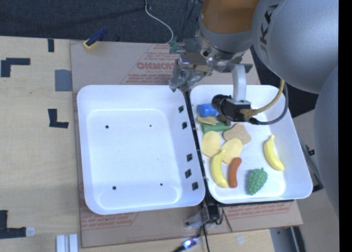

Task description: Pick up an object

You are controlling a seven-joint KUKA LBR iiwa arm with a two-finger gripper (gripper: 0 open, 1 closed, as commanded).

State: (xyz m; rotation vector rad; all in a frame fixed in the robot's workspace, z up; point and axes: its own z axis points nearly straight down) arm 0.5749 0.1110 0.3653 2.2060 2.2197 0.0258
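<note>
Knobbly green grapes (256, 180) — small, bunched — beside a red sausage (234, 172)

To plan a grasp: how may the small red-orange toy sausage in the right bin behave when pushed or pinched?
The red-orange toy sausage looks smooth and rounded, so it may roll or slip out of a pinch. The curved yellow toy banana close beside it could stop it rolling that way. Its even, moulded shape suggests stiff, light plastic.

I count two white bins (132, 152) (291, 135), two bananas (219, 169) (273, 153), two pale yellow rounds (210, 143) (231, 149), one sausage (235, 172), one grape bunch (256, 180), one cracker (237, 133), one blue piece (205, 110), one green piece (214, 127).
</note>
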